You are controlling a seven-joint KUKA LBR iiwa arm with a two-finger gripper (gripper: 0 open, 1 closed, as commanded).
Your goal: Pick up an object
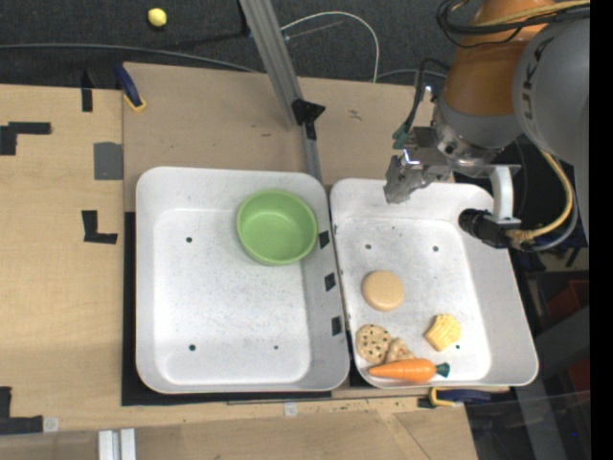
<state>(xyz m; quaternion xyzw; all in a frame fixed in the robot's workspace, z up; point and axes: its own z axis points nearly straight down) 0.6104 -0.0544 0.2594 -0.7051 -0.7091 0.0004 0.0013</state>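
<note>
My gripper hangs over the far edge of the right bin, near its back left corner, with nothing visibly in it. Well in front of it, in that bin, lie a round tan bun, a speckled cookie, a yellow corn piece and an orange carrot with a green tip along the front wall. A green bowl stands upright in the left bin, towards its back right.
A grey pole slants down to the bench just behind the gap between the bins. Cables loop behind it. The arm's grey and orange body looms over the right bin's back right corner.
</note>
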